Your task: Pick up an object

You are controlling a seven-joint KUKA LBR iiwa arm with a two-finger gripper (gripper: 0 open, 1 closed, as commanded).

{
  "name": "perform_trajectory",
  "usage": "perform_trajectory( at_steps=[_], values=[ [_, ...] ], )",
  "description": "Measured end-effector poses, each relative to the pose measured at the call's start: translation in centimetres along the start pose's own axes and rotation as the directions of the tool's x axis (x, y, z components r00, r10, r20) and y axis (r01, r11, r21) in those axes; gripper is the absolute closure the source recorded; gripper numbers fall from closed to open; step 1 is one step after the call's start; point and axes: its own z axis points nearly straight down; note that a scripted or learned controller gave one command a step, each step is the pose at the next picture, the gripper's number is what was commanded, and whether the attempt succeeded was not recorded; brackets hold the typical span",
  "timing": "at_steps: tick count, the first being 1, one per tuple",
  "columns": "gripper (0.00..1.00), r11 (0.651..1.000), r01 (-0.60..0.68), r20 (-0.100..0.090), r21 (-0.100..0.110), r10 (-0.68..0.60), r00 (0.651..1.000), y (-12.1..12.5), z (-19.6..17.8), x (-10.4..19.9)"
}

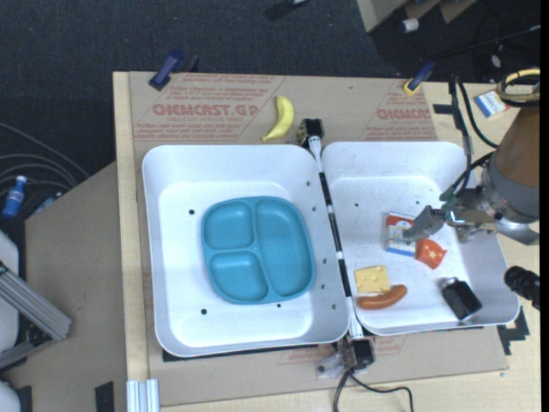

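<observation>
Camera view looks down on two white bins, and the right bin point(429, 166) serves as the landmark. Inside it, the gripper point(422, 224) hangs low near the middle, reaching in from that bin's right side. Whether its jaws are parted or closed cannot be told, and nothing can be seen held between them. Just below the gripper lie a small red-and-blue packet point(399, 235) and an orange-red piece point(431, 251), close together. Toward the bin's near wall sit a yellow cheese slice point(371, 279) and a sausage point(382, 298), touching. A black block point(461, 299) rests in the near right corner. Left of the right bin, the other bin point(171, 230) holds a blue divided plate point(257, 249). Beyond the bins, a toy banana point(280, 119) lies on the bench.
</observation>
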Motion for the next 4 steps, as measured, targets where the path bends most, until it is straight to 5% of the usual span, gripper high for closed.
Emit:
perform_trajectory(
  at_steps=[1, 3, 4],
  values=[
    [0.0, 1.0, -0.001, 0.0, 0.003, 0.001, 1.0, 5.9, 12.2, -1.4],
    [0.0, 1.0, 0.001, 0.001, -0.002, -0.001, 1.0, 18.1, 15.2, 1.0],
    [0.0, 1.0, -0.001, 0.0, 0.002, 0.001, 1.0, 9.0, 15.3, 1.5]
  ],
)
